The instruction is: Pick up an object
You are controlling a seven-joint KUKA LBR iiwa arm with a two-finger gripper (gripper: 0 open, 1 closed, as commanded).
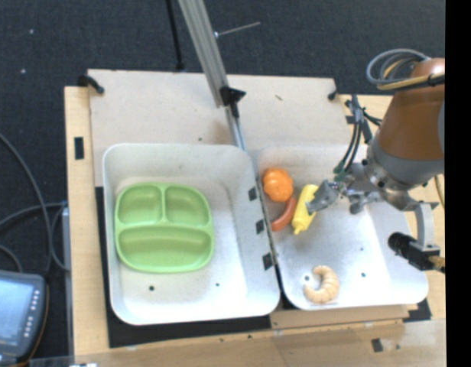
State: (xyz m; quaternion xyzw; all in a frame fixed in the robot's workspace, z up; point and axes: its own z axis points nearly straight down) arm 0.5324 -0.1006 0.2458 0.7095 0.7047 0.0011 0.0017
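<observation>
Over the right bin, the robot reaches for a yellow toy.

Its gripper [321,197] sits low, right at the top end of the yellow toy [303,210], which lies near the left wall of the right bin [373,243]. I cannot tell if it is wide or narrow, or if it has the toy yet. The toy looks like it is lying on the bin floor, so I think the pick is not done. An orange ball [277,184] and a red sausage [281,217] lie just beside the toy. A croissant [322,284] lies near the front. A green plate [164,227] sits in the left bin [121,167]. Grabbing and lifting are left to do.
</observation>
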